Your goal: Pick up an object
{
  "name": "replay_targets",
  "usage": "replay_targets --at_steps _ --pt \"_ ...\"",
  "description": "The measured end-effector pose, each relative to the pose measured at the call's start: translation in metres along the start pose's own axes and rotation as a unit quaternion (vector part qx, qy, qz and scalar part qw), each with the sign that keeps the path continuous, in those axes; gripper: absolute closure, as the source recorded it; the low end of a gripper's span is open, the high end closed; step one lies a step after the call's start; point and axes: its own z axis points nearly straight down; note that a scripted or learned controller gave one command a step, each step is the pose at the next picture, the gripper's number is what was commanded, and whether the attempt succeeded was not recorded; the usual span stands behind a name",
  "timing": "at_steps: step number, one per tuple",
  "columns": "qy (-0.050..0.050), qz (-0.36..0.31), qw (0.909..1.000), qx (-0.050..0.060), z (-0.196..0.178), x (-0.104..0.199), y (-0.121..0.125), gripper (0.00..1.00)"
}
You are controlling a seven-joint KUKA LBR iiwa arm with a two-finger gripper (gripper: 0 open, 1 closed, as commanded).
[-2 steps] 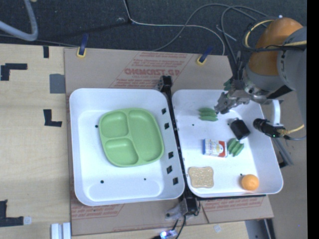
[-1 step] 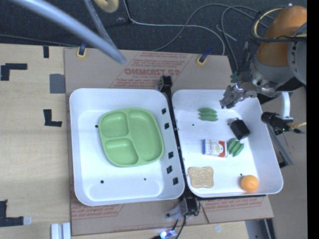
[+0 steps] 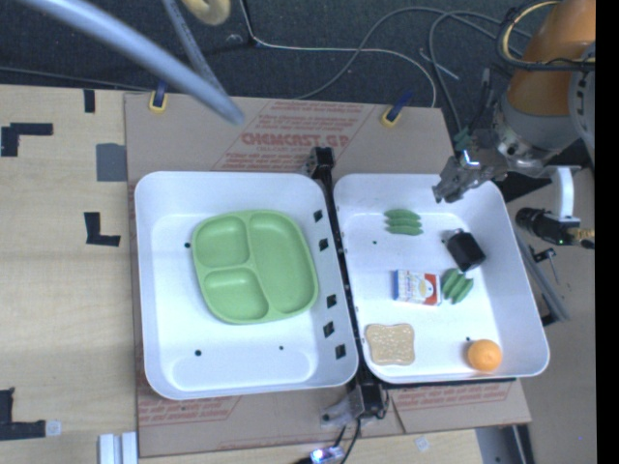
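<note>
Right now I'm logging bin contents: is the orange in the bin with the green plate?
No, the orange sits in the right bin, near corner.

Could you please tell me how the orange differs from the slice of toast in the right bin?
The orange is round and bright orange; the slice of toast is flat, squarish and pale brown. The orange sits in the bin's near right corner, while the toast lies toward the near left corner, by the divider. The orange looks smaller in outline than the toast. Both rest on the floor of the right bin, apart from the hand.
</note>
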Motion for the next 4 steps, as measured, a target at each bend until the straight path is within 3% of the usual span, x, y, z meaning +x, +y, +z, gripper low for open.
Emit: replay_targets --at_steps 4 --pt "0.001 -0.003 1.0000 0.003 0.022 0.246 -0.041 1.00"
